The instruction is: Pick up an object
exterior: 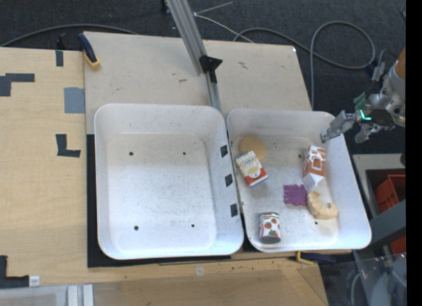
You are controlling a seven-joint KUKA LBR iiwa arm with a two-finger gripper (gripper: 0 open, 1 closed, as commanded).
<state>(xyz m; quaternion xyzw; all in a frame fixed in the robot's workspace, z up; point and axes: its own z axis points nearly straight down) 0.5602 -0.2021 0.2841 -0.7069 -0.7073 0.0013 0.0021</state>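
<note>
The arm (397,77) comes in from the right edge, and its gripper (351,126) hangs over the far right rim of the right bin (277,121), above the rim and not down among the things inside; one grey finger (335,126) points left over the bin's corner and another dark one sits just to its right, so the claw looks spread apart with nothing between the fingers, and a small green light glows at the wrist behind them.

The right bin holds six things; a round tan biscuit (253,146) lies near its far left side, with a small red and yellow carton (251,168) touching it on the near side; an orange and white carton (314,166) lies by the right wall, just below the gripper but apart from it; a purple piece (295,195) lies near the middle, beside a pale bread roll (322,206) that rests against the near right wall; a small can (269,227) with a red label stands at the near edge.

The left bin (158,179) sits just beside it, their rims touching; a grey metal rail (188,24) slants down from the far side to the point where the two bins meet; a blue and yellow clamp (88,51) grips the far left corner of the board.
</note>
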